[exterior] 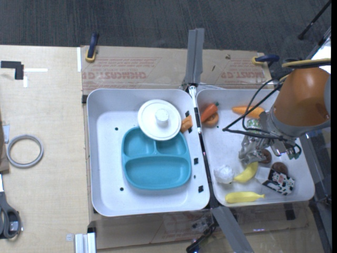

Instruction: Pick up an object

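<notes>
The arm reaches in from the right, its orange band over the right bin [210, 101]. My gripper [251, 154] hangs low in that bin, just above a yellow banana-shaped toy [246, 173]. A second yellow banana toy [245, 197] lies near the bin's front wall. A white crumpled ball [224, 174] sits left of the gripper. A black-and-white cow-patterned item [280, 182] and a brown round piece [278, 168] lie to its right. An orange carrot [243, 110] lies at the back, and a carrot-like orange toy [209, 114] rests near the divider.
The left bin [100, 157] holds a blue divided tray [156, 165] with a white round lid [159, 119] on its far edge and a small orange piece [186, 123] beside it. A grey tape ring [23, 151] and scissors [9, 221] lie on the bench at left.
</notes>
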